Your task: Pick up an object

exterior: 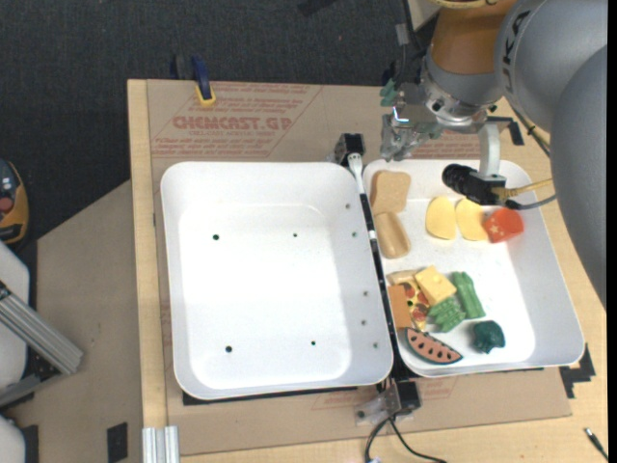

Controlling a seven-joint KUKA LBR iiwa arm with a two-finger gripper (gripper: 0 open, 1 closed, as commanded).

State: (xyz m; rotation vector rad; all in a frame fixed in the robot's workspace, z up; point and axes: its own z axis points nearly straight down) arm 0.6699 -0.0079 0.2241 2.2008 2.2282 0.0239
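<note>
The gripper [397, 143] hangs at the right bin's [540, 287] twelve o'clock rim, fingers slightly spread, nothing between them. A tan bread slice [389, 191] lies just below it, at six o'clock; yellow pieces [455, 219] lie toward four o'clock.

You're looking at dark carpeted floor [87, 27] beyond a brown board surface [241, 119], red lettering near its far edge, even light.
</note>
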